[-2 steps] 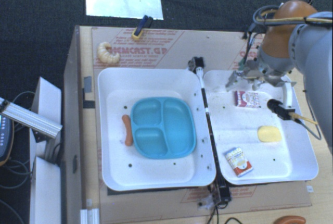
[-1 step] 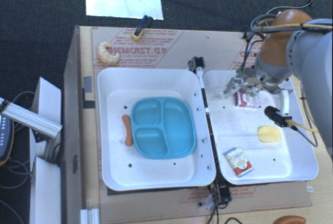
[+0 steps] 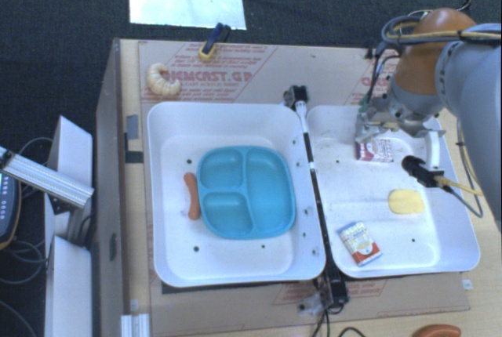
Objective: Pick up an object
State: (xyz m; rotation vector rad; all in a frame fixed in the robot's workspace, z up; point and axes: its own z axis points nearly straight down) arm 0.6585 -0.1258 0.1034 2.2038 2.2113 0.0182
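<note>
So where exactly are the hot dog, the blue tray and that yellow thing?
hot dog [image 3: 191, 196], camera view, middle of the sausage.
blue tray [image 3: 291, 190], camera view, right rim.
yellow thing [image 3: 405, 202], camera view, its centre.

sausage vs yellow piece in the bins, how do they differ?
Colour: the sausage is orange-red, the yellow piece pale yellow.
Shape: the sausage is long and thin, the yellow piece short and rounded.
Place: the sausage lies in the left bin beside the blue tray, the yellow piece in the right bin, apart from the other items.
Shared: both lie flat on a white bin floor.
</note>
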